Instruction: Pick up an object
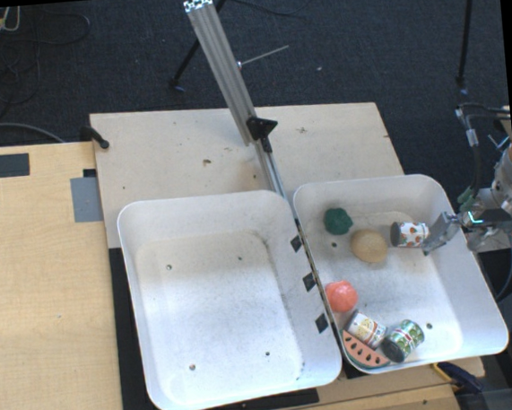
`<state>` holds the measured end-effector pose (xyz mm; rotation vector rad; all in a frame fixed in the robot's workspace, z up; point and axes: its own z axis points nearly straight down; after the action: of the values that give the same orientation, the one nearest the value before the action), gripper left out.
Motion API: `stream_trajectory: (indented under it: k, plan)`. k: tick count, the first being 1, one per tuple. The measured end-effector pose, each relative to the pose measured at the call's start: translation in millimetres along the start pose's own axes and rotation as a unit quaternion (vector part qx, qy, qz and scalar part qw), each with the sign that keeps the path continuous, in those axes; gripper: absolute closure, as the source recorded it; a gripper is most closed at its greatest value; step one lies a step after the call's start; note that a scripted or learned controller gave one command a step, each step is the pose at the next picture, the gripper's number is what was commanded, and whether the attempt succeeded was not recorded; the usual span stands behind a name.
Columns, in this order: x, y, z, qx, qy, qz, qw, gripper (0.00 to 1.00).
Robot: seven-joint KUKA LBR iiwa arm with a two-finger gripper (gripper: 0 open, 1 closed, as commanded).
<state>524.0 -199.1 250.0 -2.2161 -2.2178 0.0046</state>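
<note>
Six objects (369, 245) lie in the right bin (465, 315).

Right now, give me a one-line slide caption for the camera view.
Gripper at the right bin beside a small can; tan ball, green ball, orange ball nearby.

Reaches in from the right side, low and almost flat. Grey gripper (441, 232) pointing left, out at the very tip of the arm. Only the last part of the arm in sight, near the right edge.
</note>
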Motion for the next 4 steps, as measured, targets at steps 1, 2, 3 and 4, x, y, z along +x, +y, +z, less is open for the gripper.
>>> stream_trajectory:
  k: [1,2,3,4]
  plan:
    - [0,1,-2,-0.002,-0.001,0.001,1.0000,0.00]
    - [4,1,42,0.000,0.000,0.000,1.0000,0.00]
    - [2,2,106,0.001,0.000,0.001,1.0000,0.00]
    - [3,2,159,-0.001,0.000,0.001,1.0000,0.00]
